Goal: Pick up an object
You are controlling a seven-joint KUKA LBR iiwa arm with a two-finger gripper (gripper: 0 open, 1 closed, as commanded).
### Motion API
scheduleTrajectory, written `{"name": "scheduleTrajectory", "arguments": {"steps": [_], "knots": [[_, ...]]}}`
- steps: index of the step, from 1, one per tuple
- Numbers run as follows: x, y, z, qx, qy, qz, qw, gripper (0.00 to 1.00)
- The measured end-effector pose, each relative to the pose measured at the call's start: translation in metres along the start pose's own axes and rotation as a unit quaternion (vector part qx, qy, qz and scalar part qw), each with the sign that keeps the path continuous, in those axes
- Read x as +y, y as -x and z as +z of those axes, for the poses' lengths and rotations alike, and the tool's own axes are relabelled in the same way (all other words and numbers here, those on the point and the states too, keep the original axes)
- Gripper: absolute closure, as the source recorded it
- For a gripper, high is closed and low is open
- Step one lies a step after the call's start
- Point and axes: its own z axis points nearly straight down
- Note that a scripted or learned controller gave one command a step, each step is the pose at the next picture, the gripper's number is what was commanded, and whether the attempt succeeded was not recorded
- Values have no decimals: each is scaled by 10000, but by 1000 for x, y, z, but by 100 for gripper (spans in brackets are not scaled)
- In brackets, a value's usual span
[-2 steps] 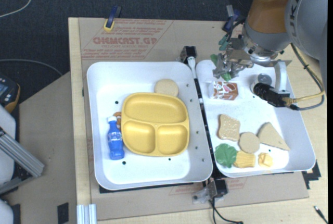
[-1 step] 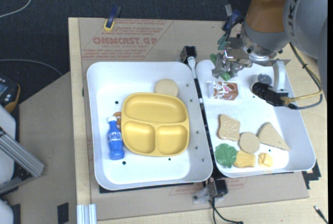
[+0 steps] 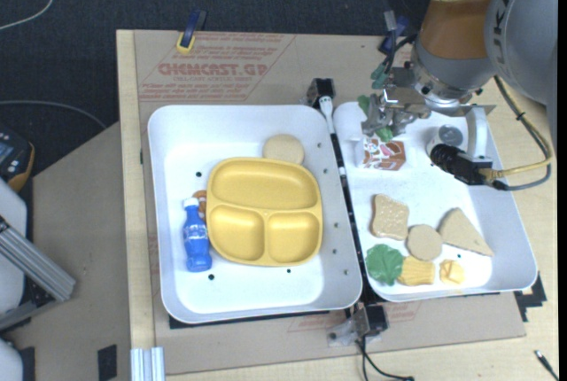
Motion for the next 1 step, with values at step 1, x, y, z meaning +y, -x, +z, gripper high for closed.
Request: {"name": "scheduleTrajectory", "arguments": {"steps": [1], "knots": [[-4, 9, 15, 3, -14, 3, 10000, 100]]}}
